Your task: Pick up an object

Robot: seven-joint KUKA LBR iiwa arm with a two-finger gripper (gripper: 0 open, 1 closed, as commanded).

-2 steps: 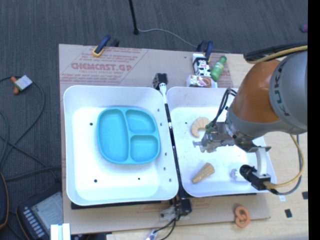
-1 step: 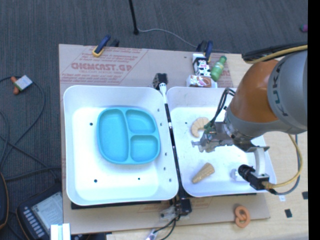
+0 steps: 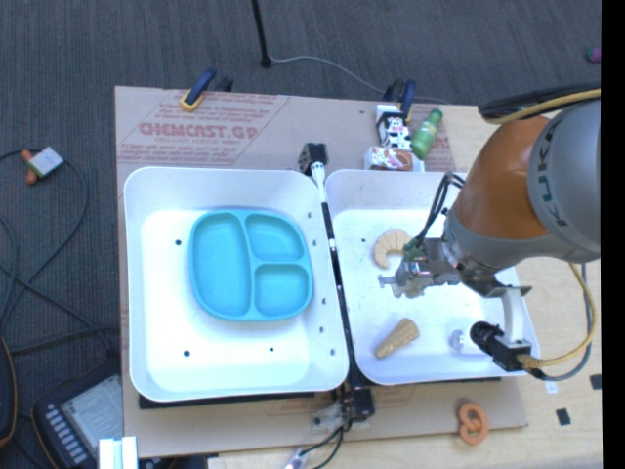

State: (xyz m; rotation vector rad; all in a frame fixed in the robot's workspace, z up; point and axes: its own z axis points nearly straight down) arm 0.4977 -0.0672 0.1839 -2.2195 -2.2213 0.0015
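Cardboard (image 3: 195,135) under bins reads "CHEMCAST GP"

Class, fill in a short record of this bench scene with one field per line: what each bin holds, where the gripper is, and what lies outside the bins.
left bin: blue divided plate, three compartments
right bin: croissant-shaped piece near the upper left; cone-shaped piece near the lower edge; small pale item, too small to identify
gripper: above the right bin, between the two pieces, nothing seen between its fingers
outside bins: green bottle behind the right bin; orange pretzel-shaped toy in front
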